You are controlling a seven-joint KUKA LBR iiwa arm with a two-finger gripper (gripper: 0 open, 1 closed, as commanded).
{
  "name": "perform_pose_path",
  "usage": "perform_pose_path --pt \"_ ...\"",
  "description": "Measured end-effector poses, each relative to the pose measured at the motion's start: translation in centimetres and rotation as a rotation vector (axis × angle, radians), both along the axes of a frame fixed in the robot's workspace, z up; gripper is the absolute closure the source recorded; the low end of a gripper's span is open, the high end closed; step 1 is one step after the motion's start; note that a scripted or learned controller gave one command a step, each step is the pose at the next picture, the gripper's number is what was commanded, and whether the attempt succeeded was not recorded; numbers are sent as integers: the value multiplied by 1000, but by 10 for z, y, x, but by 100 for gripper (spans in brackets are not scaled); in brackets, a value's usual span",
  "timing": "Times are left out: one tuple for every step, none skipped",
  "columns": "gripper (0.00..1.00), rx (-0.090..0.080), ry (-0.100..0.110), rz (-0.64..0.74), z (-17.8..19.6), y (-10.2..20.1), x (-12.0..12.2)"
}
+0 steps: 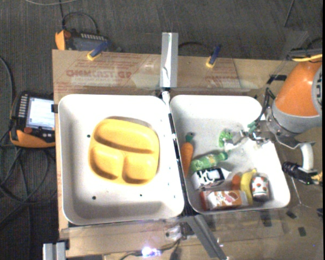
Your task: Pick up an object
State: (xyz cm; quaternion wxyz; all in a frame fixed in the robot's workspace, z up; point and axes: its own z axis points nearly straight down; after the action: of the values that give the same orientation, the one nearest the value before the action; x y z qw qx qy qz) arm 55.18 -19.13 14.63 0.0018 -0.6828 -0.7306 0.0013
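Two bins on bench: gripper (239, 137) low in right bin (216, 106), jaw state cannot be told, green object (226, 136) touching or just beside its tip, green bottle (209, 160) and carrot (187, 154) nearer that bin's left wall.

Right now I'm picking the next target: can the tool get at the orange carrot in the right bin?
Probably yes. The orange carrot with the green top lies uncovered by the bin's left wall, the green bottle beside it; the tool hangs nearby.
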Motion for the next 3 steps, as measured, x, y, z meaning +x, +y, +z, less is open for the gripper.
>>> perform_pose_path --pt "0 -4 -12 33 -57 8 61" --pt "100 -8 -15 34 -48 7 62" --pt "0 -8 -15 34 -48 7 62"
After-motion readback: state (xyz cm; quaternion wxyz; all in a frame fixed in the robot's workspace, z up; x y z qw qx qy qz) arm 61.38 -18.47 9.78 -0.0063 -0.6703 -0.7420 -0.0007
